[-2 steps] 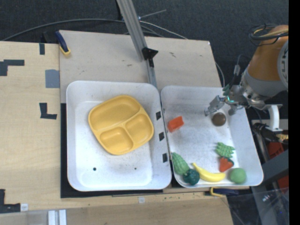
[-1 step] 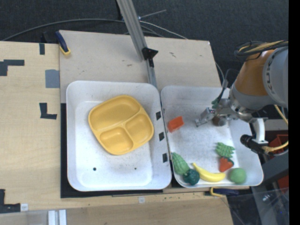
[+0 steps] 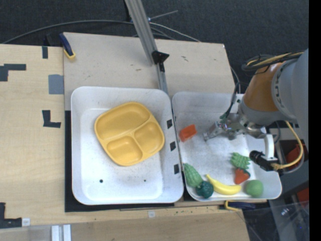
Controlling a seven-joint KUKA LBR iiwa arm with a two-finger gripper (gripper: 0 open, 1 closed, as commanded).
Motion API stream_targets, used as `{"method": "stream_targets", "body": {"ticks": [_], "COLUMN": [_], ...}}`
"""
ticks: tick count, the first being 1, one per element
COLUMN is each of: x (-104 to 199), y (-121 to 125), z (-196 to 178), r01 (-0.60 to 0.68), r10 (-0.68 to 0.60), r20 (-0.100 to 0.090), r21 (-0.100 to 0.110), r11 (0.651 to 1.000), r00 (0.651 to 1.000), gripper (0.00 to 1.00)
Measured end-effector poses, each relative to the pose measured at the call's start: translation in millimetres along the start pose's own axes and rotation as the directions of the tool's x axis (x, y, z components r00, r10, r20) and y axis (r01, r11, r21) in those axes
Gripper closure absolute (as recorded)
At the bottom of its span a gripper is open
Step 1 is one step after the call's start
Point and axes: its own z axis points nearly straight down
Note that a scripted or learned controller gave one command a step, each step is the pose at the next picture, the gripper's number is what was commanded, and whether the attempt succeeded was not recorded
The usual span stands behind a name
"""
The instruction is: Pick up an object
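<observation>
- No brand, label or readable writing shows on any item (the dark patches on the bench to the left are plain tape shapes, not letters).
- The arm (image 3: 281, 92) enters from the right, its orange band above the wrist, and bends down over the right bin (image 3: 200, 102).
- The gripper (image 3: 209, 134) points left, low over the bin floor near its middle; whether it is spread or closed cannot be told at this size, and nothing is visible between its tips.
- A small orange block (image 3: 188, 132) lies just left of the gripper, apart from it, near the bin's left wall.
- Along the near edge of the right bin sit a green vegetable (image 3: 192, 173), a dark teal ball (image 3: 204, 189), a yellow banana (image 3: 224, 186) and a light green round fruit (image 3: 255, 187).
- A strawberry (image 3: 241, 175) lies below a leafy green piece (image 3: 240, 160), toward the right side.
- The left bin (image 3: 83, 134) holds a yellow divided plate (image 3: 129, 133), tilted at a slant in the frame.
</observation>
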Motion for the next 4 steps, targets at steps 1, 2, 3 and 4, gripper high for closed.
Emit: {"method": "stream_targets", "body": {"ticks": [1, 2, 3, 4], "x": [0.9, -5.1, -3.6, -3.3], "y": [0.1, 1.0, -3.7, -3.7], "z": [-11.3, -55.1, -116.6, -113.5], "r01": [0.002, -0.001, 0.000, -0.001], "r10": [-0.002, 0.001, 0.000, 0.001], "r20": [-0.002, -0.002, -0.001, -0.002], "r21": [0.001, -0.002, -0.005, 0.001], "r11": [1.000, 1.000, 1.000, 1.000], "r00": [1.000, 1.000, 1.000, 1.000], "gripper": [1.00, 1.00, 1.00, 1.00]}}
